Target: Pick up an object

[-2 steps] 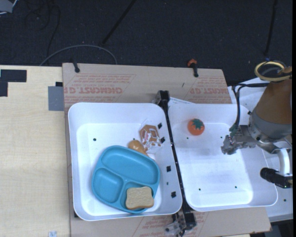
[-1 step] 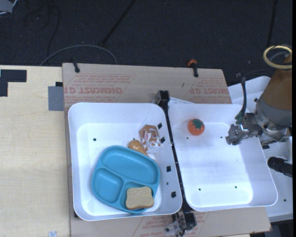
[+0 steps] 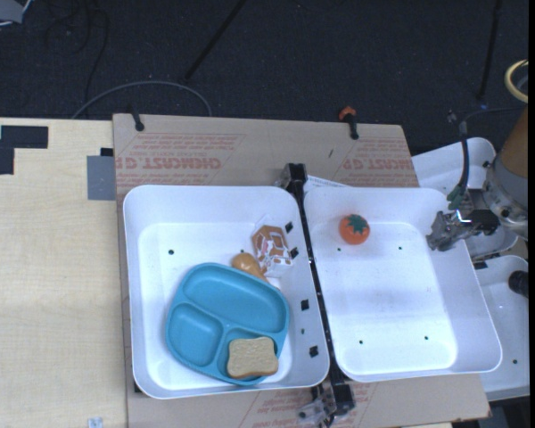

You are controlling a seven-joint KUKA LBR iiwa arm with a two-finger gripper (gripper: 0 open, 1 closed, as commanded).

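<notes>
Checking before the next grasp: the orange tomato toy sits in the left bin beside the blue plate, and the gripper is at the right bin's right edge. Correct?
Not quite. The camera view shows the tomato toy in the right bin, alone. The blue plate lies in the left bin. The gripper is at the right bin's right edge.

The gripper (image 3: 443,232) hung at the right bin's (image 3: 401,364) right rim. The tomato toy (image 3: 355,229) lay well left of it; farther left, the blue tray (image 3: 205,315) carried a bread slice (image 3: 251,358).

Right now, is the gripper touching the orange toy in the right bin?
Apart. The camera view shows the gripper at the right bin's right rim, with bare white floor between it and the orange toy.
</notes>
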